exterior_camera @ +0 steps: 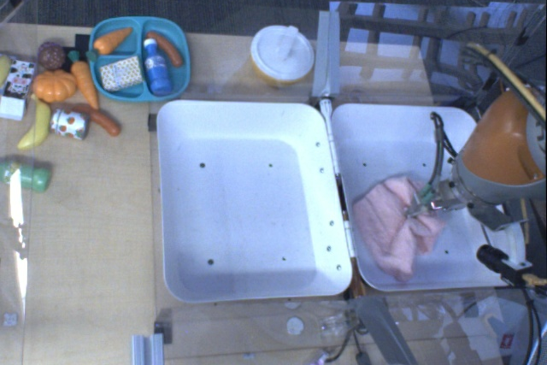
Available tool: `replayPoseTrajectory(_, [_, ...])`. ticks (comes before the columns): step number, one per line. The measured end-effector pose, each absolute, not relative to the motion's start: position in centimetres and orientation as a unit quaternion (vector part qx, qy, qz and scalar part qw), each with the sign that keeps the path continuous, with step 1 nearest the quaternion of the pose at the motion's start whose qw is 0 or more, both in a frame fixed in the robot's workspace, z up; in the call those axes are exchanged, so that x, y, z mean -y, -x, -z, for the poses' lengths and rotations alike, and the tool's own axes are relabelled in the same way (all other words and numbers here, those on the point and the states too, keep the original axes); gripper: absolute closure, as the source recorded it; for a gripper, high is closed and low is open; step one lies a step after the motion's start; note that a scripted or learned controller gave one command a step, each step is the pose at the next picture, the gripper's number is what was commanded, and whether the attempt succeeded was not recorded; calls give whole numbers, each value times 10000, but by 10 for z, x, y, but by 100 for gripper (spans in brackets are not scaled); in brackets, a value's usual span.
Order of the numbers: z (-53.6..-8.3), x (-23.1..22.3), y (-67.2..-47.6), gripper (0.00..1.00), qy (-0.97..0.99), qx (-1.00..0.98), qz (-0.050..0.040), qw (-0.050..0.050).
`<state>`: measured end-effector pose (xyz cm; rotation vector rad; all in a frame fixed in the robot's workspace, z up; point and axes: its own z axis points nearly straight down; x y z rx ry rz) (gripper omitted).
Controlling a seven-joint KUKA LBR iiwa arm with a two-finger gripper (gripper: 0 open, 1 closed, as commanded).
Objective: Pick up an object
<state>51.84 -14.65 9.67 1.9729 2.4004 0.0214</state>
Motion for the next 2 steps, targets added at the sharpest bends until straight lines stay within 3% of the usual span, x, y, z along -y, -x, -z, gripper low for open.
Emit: replayPoseTrajectory(2, [-97,121,-505,0,-5738,-8188,-57,182])
